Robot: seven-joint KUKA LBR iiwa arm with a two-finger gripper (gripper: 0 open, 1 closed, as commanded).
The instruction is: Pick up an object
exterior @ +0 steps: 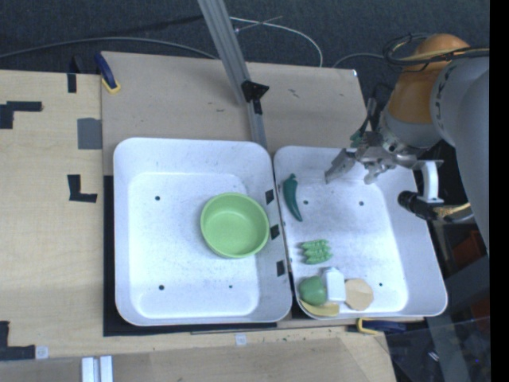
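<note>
My gripper [355, 171] hangs over the far right part of the right bin [398, 237], its two fingers spread apart with nothing between them. A dark green pepper [292, 196] lies near that bin's left wall, left of the gripper. A light green pea pod [316, 251] lies further toward the front. In the front left corner sit a green round fruit [313, 290], a white block [334, 284], a tan round piece [359, 294] and a yellow piece [321, 311] under them. A green bowl [234, 225] stands in the left bin [151, 213].
A grey pole [231, 54] slants across the bench behind the bins, ending at a black clamp [254, 91]. Cables lie on the dark floor beyond. Black clips [274, 231] sit on the wall between the bins.
</note>
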